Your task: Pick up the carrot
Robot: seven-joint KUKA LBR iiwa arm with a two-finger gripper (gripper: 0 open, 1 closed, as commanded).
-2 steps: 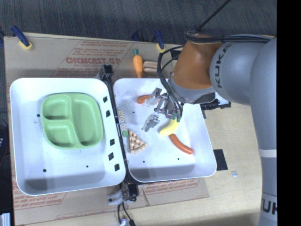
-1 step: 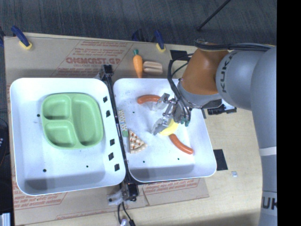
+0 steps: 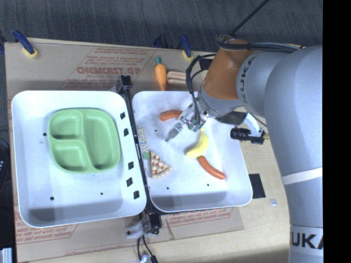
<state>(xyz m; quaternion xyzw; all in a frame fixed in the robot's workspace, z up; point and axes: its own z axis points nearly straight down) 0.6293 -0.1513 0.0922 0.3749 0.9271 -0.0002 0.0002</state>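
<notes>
The carrot (image 3: 159, 75), orange with a green top, lies outside the bins on the cardboard just behind the right bin's (image 3: 236, 185) back-left corner. My gripper (image 3: 185, 129) hangs low over the middle of the right bin, well in front of and to the right of the carrot. Its fingers are open with only bare bin floor between them. One fingertip (image 3: 172, 133) points toward the bin's left side, and the yellow banana (image 3: 198, 145) lies just right of the gripper.
The right bin also holds a red sausage (image 3: 171, 114) near the back, a second sausage (image 3: 211, 167) at the front right and a pizza slice (image 3: 158, 166). A wooden piece (image 3: 177, 79) lies beside the carrot. A green divided plate (image 3: 85, 138) sits in the left bin (image 3: 24, 163).
</notes>
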